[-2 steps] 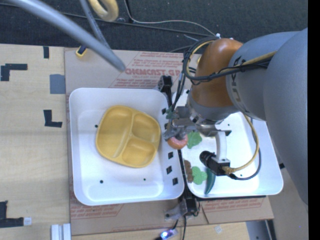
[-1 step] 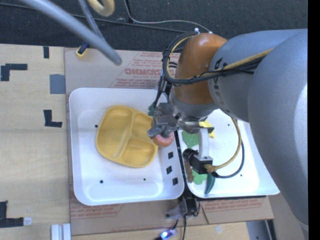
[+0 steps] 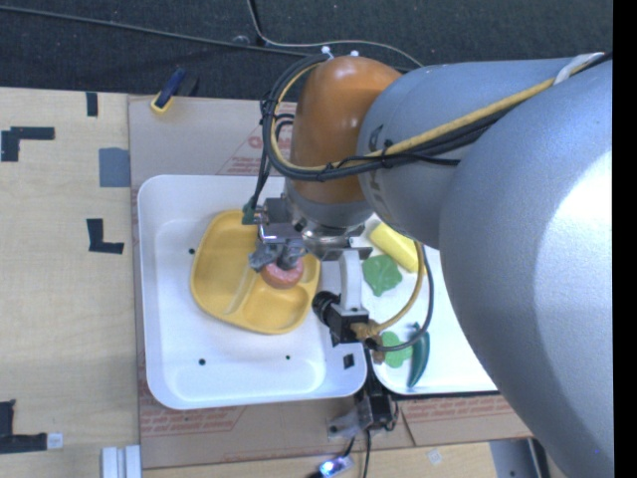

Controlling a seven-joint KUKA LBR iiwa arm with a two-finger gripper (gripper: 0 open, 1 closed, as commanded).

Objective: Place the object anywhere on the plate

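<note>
One rounded pink object [image 3: 283, 273] on glossy yellow divided plate [image 3: 249, 277], metal hand [image 3: 279, 252] above, grip state unclear

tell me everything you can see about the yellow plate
The yellow plate looks like glossy plastic, roughly squarish with rounded corners and a raised rim, and a curved ridge splits it into compartments. It lies flat in the left white bin, towards the bin's upper right. A small pink object sits at its right side, directly under the gripper, which hides part of the plate's right edge.
</note>
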